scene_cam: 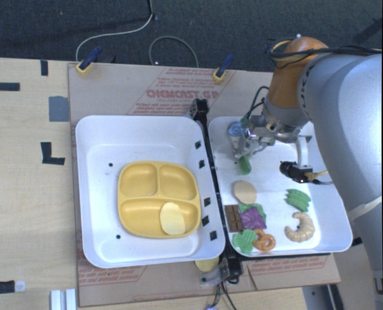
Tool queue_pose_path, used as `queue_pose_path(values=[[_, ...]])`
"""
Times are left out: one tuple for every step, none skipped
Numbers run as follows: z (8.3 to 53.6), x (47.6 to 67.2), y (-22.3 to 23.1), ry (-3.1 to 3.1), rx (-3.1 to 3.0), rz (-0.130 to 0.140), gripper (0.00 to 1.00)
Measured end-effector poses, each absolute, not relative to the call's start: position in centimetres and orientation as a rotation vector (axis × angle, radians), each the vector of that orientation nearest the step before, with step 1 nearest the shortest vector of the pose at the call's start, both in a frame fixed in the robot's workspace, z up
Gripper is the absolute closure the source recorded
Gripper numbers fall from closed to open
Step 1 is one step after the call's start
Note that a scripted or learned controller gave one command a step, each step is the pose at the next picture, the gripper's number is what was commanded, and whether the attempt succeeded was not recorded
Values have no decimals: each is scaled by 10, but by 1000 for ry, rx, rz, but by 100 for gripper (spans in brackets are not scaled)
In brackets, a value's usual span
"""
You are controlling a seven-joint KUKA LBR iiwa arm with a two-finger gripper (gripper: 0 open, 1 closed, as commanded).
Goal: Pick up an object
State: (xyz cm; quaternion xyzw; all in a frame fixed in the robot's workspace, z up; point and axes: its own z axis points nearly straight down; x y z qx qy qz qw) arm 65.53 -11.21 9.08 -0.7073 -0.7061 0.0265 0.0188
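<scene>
Fingers (243, 151) of the gripper (245, 155) are closing around one green piece (244, 165); seven items are lying in the right bin (333, 202)

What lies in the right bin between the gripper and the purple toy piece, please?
In the camera view, a beige oval piece lies between the gripper and the purple piece; a small green item sits right at the gripper's tip.
</scene>
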Motion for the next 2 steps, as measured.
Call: queue_pose_path(values=[[190, 603, -67, -2226, -2221, -6, 100], [213, 567, -85, -2220, -2221, 2, 100]])
